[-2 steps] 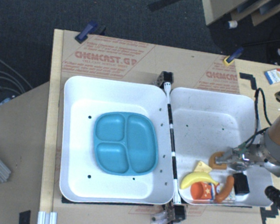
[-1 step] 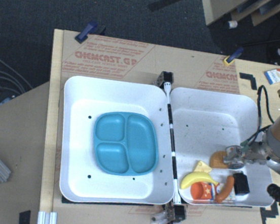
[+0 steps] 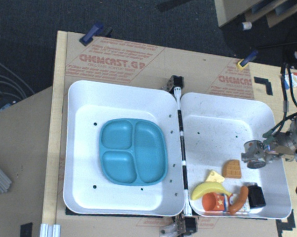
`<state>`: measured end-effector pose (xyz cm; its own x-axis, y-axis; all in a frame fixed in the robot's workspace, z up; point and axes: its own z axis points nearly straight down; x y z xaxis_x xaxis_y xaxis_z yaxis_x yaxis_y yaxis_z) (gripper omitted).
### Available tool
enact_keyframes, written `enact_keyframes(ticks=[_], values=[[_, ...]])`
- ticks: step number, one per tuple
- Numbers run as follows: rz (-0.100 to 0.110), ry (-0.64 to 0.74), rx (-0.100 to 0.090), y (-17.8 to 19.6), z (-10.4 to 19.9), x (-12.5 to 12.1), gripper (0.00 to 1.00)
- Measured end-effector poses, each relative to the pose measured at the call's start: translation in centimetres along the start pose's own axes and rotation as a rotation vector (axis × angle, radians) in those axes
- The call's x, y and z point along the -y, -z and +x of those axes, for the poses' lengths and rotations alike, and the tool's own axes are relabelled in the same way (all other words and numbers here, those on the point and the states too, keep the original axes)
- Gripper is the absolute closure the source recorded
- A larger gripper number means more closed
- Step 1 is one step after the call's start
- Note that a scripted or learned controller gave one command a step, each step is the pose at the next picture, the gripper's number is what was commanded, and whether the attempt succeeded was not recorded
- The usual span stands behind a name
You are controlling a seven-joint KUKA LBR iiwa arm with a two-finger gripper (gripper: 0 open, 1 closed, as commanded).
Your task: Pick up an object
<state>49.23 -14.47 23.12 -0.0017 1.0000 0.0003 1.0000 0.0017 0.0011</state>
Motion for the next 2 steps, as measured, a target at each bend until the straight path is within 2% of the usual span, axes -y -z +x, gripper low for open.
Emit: enact_keyframes(ticks=[1,2], values=[[0.0,0.0,0.0,1.8,1.0,-3.4,1.0],[0.004,-0.001,-0.002,1.2,6.3,-1.2,1.0]])
